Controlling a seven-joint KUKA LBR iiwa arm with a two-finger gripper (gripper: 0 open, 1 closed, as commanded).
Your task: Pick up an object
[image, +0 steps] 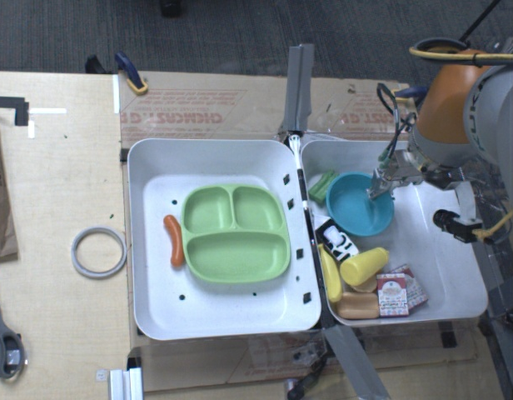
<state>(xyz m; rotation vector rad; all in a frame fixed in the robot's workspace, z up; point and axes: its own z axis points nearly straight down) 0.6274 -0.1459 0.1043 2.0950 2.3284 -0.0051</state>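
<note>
The table (57, 165) carries two shallow white bins side by side. The left bin (148, 223) is the roomier-looking of the two and holds a green divided plate (236, 232) with three compartments, lying flat near its middle. Just left of the plate, apart from it by a thin strip of white, lies a small orange sausage-shaped toy (175, 240), set lengthwise from far to near.

The right bin (444, 282) is more crowded. At its far left sits a blue bowl (359, 206), upright, with a green block (321, 186) tucked against its far-left side by the bin wall. Nearer, a black-and-white item (336, 241) lies beside a yellow banana (329, 275) that runs along the left wall. A yellow bottle-like piece (364, 266) rests on its side across the pile, a red-and-white packet (395, 292) lies just right of it, and a tan hot dog bun (357, 306) sits at the near edge, touching the packet.

The arm reaches in from the right, and its gripper (380, 187) is down at the bowl's far-right rim. From here I cannot tell whether the fingers are parted or closed, nor whether they have the rim.

Out on the table, left of the bins, lies a grey ring (99, 252).
</note>
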